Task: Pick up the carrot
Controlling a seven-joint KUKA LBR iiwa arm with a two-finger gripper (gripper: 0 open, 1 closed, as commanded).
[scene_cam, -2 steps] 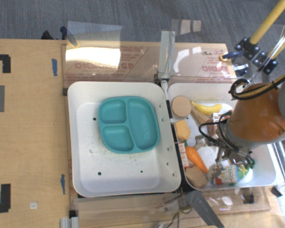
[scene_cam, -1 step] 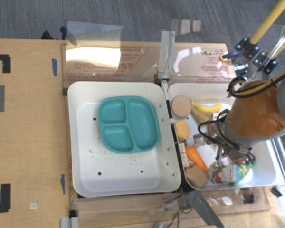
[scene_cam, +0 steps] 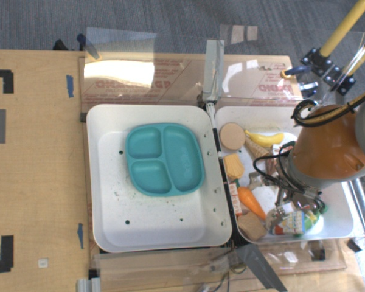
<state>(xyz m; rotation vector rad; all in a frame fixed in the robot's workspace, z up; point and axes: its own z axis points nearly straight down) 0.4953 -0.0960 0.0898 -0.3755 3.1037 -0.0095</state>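
The orange carrot (scene_cam: 251,202) lies slanted near the left wall of the right bin (scene_cam: 340,224), its thick end toward the upper left. My gripper (scene_cam: 284,207) hangs low over the right bin, just to the right of the carrot, with a small gap between them. It is over a colourful packet (scene_cam: 299,221). The arm's orange band (scene_cam: 326,148) hides the middle of the bin behind it.
A teal divided plate (scene_cam: 165,159) sits in the left bin (scene_cam: 109,224). Around the carrot lie a yellow-orange block (scene_cam: 233,166), a round tan disc (scene_cam: 232,135), a banana (scene_cam: 266,139) and a brown piece (scene_cam: 252,226). Cables loop beside the wrist.
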